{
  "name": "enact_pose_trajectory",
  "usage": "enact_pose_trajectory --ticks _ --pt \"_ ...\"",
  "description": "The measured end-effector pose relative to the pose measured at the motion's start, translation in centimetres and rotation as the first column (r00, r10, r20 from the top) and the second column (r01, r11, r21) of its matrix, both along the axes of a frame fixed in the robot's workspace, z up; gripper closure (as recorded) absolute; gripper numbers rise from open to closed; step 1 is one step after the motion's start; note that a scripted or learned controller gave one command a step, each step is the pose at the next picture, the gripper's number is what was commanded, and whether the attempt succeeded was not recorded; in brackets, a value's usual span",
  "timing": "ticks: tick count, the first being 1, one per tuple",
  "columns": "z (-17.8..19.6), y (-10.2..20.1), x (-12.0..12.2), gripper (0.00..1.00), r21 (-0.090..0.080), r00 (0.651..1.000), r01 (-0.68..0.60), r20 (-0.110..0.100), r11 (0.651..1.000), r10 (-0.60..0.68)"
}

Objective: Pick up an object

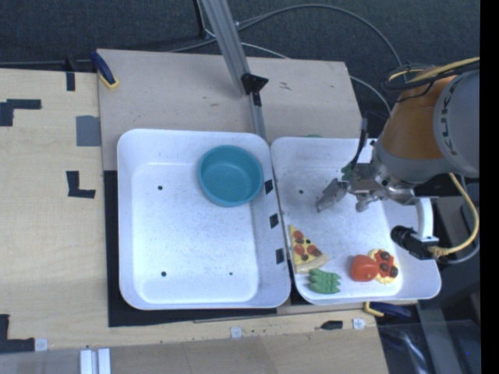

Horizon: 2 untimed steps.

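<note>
The gripper (348, 197) hangs over the middle of the right bin (300, 158), reaching in from the right on the grey arm (437, 131) with its orange band. Its two grey fingers (330, 196) are spread apart: one points left and down toward the bin floor, the other sits closer to the wrist. Nothing lies between them, so the gripper is open and holds nothing. Whether the lower fingertip touches the white floor or hovers just above it is hard to judge from this slant.

The right bin's toys all lie along its near edge, well apart from the fingers. A pizza slice (305, 250) with red dots sits at the near-left, beside the wall shared with the other bin. Just below it is a green leafy piece (325, 282), touching or nearly touching the slice. Further right, a red tomato-like piece (363, 268) lies against a small yellow and red item (385, 265), which may be another pizza piece; it is too small to name surely.

The left bin (148, 209) holds a blue bowl (230, 175), upright, in its far-right corner near the shared wall.

Both bins rest on a tan board (171, 84). A grey metal bar (226, 29) slants down from the top of the view to the gap between the bins. Black cables (327, 10) loop across the dark floor behind the bench.
</note>
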State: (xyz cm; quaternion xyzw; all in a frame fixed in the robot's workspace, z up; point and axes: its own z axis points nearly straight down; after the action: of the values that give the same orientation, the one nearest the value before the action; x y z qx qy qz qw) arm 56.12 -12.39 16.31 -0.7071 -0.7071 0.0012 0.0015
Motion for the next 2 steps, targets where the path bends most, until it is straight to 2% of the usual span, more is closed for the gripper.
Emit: enact_pose_trajectory --ticks 1,2 --pt "-5.8 -0.7 -0.5 0.0 0.0 1.0 0.0 0.0 1.0 0.0" --pt "-7.4 -0.7 -0.5 0.0 -0.001 1.0 0.0 0.005 1.0 0.001"
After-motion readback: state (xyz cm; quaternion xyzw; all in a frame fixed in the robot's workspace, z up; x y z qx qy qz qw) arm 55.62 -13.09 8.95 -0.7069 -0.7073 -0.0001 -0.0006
